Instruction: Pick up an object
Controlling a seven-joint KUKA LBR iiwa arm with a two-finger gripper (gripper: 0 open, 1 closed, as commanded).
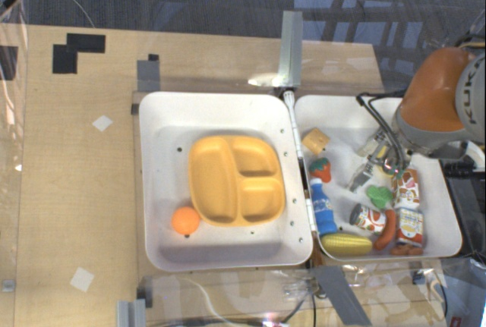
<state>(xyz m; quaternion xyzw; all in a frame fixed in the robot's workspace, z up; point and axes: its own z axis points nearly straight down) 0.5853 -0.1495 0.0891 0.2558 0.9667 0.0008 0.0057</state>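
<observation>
Bench: pale wooden top (76, 189) with black tape marks, dark carpet beyond.
Bins: two shallow white plastic trays with rounded corners, side by side; left bin (163, 242), right bin (334, 109).
Left bin contents: one glossy yellow divided plate (235, 180) with three compartments, and one small orange ball (185, 221) just beside its lower left corner.
Right bin contents: one tan block (316, 141), one strawberry toy (321, 168), one blue bottle (322, 205) lying along the left wall, one yellow corn cob (346, 244), one red sausage (387, 231), one small can (369, 218), two printed cartons (410, 212), one green piece (380, 196).
Arm: grey with orange band (434, 94), reaching over the right bin.
Gripper (368, 174): metal fingers slightly apart, clamped on nothing, poised just above the green piece.
</observation>
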